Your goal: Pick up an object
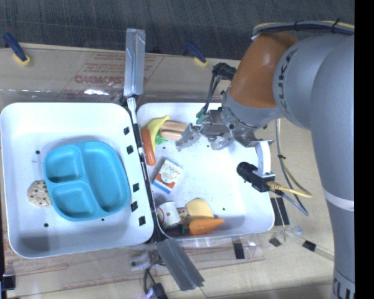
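Note:
My gripper [204, 140] hangs over the back of the right bin [237, 192], open, with nothing between its fingers. Its left fingertip [186, 138] sits just right of a hot dog bun [172, 129]. A yellow banana [156, 126] lies behind the bun, and a red-orange sausage [149, 147] lies along the bin's left wall. A small white carton [169, 173] rests mid-bin. At the front lie a small can [169, 213], a yellow lemon-like fruit [199, 208] and a carrot [205, 225].
The left bin [19, 129] holds a blue divided plate [86, 179] and a cookie [37, 194] at its left side. A metal divider bar [134, 61] stands between the bins at the back. Cables and a black fitting [255, 176] hang off the wrist over the right bin.

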